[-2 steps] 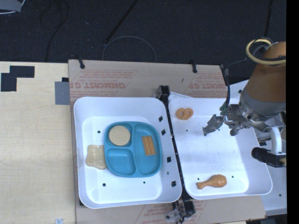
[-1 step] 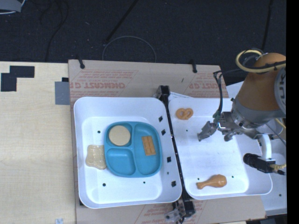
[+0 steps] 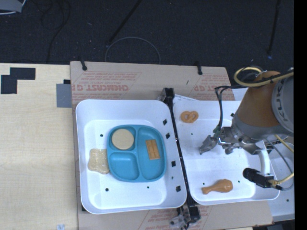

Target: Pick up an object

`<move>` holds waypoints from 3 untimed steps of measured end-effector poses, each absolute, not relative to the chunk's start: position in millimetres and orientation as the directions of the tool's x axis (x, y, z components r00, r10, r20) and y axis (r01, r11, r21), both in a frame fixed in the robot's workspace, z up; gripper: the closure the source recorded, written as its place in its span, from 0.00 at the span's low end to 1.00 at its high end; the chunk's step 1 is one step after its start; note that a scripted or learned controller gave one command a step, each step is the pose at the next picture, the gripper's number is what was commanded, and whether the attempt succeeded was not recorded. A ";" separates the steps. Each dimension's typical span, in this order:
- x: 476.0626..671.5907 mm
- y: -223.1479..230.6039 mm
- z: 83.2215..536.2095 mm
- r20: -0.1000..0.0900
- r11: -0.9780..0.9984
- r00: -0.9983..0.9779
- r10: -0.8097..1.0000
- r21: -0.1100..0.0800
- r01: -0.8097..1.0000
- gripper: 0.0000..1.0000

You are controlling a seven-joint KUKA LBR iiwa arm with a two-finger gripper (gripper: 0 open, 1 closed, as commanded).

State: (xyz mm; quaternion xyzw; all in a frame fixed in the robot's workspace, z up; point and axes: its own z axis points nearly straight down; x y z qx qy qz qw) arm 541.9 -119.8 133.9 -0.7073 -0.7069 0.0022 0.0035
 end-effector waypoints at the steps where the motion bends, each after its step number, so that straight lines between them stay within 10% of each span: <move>1: 541.4 -118.7 85.1 0.001 0.000 0.000 1.000 -0.004 1.000 0.00; 2: 542.1 -120.5 98.3 0.001 -0.006 0.006 1.000 -0.002 1.000 1.00; 3: 537.6 -115.7 142.4 0.001 0.001 -0.001 1.000 -0.001 1.000 1.00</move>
